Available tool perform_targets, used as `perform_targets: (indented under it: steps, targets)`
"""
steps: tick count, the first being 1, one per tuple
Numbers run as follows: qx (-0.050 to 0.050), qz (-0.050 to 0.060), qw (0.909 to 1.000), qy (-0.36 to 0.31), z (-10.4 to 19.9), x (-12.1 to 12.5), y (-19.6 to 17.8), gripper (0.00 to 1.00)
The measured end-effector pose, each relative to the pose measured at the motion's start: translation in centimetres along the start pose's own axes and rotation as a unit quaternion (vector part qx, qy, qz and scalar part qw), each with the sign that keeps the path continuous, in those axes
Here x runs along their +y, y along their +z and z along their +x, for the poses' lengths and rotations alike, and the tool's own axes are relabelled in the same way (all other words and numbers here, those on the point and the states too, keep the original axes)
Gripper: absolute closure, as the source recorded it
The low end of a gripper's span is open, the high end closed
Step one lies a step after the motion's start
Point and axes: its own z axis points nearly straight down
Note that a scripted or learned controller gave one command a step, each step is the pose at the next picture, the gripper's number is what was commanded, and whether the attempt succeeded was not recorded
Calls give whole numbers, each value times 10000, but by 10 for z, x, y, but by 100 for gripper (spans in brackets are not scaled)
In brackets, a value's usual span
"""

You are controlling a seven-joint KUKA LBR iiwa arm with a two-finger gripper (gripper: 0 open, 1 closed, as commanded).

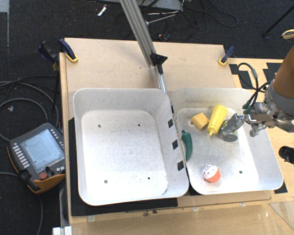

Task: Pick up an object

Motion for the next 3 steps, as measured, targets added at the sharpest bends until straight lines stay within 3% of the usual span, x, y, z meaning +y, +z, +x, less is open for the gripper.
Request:
perform_targets:
  steps: [1, 2, 3]
  targets:
    - [-4, -23, 10000, 6, 0, 1, -2, 0]
    - [5, 10, 10000, 10, 9, -1, 58, 0]
    - [0, 7, 10000, 20, -1, -1, 113, 0]
